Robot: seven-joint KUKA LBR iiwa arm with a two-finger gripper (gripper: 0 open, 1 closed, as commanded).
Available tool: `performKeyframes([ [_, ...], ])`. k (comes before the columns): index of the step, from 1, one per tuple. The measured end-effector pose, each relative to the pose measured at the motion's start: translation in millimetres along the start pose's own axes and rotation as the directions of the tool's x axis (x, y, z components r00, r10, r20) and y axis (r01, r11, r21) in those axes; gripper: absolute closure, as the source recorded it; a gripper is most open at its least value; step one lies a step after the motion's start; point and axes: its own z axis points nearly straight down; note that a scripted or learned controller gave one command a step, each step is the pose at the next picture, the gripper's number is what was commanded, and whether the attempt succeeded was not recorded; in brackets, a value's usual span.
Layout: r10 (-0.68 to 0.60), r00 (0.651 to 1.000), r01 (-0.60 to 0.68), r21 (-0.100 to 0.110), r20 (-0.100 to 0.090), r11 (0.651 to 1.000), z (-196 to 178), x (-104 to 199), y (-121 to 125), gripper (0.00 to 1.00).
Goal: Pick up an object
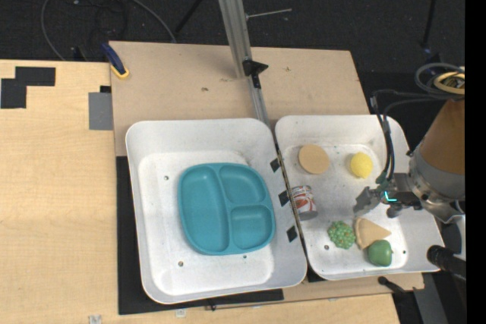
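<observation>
Bench of pale wood and brown board (304,80) on a dark floor, two shallow white bins side by side, seen from above at a slant. Nearest the camera, in the right bin (326,134): green round object (379,253) at the front corner, touching a tan wedge (370,230) just behind it; a green broccoli-like piece (342,234) just to their left. A little farther in, a small red-and-white can (304,201) lies close to the bin's left wall. Farther still, a flat tan disc (314,159) and a yellow lemon-like object (361,165), apart from each other. Left bin (152,155) carries a teal divided tray (225,207), nothing seen in its compartments. At the far end a metal post (234,19) rises from the board. Gripper (377,199) sits over the right bin, just behind the tan wedge and nearer than the lemon; whether it is released or clenched cannot be told at this resolution, and nothing is seen between it. Judgement: approach step, no object lifted yet. Likely target is the tan wedge or the lemon. Next move calls for centring over one item and descending clear of neighbours; the wedge touching the green object risks a crowded, slipping grasp.
</observation>
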Motion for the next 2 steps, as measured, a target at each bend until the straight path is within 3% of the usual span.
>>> performKeyframes([
  [1, 0.000, 1.000, 0.000, -0.001, 0.000, 1.000, 0, 0, 0, 0.00],
  [2, -0.001, 1.000, 0.001, 0.003, -0.001, 1.000, 44, 0, 3, 0.00],
])
